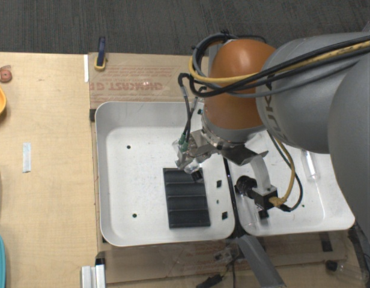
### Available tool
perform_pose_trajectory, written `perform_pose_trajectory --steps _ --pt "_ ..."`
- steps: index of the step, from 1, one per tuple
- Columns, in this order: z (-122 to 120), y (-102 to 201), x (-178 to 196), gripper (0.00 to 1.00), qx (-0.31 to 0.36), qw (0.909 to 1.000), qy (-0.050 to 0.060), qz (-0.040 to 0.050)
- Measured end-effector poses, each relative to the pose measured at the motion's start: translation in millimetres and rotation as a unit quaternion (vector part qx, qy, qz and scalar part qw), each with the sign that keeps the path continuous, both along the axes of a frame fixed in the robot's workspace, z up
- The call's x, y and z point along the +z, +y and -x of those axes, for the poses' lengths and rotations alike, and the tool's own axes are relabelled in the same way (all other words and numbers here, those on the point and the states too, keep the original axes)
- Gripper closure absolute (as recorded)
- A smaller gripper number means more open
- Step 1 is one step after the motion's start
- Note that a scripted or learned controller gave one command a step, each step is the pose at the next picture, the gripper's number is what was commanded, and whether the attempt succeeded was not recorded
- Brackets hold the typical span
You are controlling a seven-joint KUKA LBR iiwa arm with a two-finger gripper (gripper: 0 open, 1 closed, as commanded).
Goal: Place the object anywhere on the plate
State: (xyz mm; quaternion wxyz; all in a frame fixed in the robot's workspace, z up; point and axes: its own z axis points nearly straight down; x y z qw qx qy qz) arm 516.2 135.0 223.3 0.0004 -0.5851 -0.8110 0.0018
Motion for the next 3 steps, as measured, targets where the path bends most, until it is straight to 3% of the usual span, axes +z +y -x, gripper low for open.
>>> perform_pose_trajectory --steps 1,2,3 --pt "0 0 0 0.0 0.0 1.0 0.0 -0.0001" --pt "-46 39 10 0.0 -0.06 0.9982 0.0 0.0006" --pt "-46 38 18 1.0 -0.06 0.9982 0.001 0.0024"
